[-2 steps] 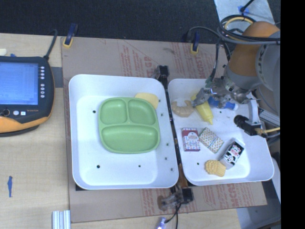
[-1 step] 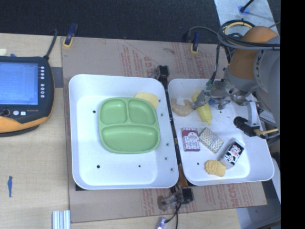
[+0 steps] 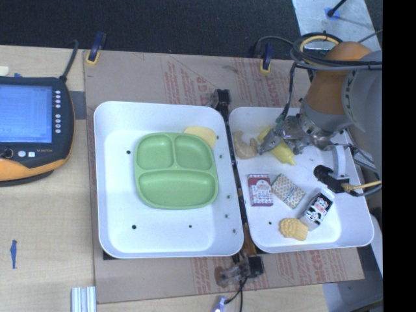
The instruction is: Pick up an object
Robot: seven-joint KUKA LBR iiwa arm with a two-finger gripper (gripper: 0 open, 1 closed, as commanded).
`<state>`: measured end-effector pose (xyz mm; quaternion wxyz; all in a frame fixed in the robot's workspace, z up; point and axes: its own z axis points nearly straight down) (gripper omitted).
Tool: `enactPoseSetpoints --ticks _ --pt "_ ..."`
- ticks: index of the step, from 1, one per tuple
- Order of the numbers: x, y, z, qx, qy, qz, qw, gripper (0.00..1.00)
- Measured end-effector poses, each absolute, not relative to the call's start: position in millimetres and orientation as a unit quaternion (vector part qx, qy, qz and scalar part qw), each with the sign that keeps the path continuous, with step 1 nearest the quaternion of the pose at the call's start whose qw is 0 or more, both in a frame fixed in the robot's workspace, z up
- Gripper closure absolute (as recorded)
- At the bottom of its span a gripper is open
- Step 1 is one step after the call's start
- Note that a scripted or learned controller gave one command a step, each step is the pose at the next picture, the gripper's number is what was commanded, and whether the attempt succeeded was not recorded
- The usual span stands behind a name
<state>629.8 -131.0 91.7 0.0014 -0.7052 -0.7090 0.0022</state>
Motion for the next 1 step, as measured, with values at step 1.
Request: enactPoseSetpoints --ticks 1 --pt "629.5 -131.7 101.9 -0.704 -0.71 0.0032 0.003 1.0"
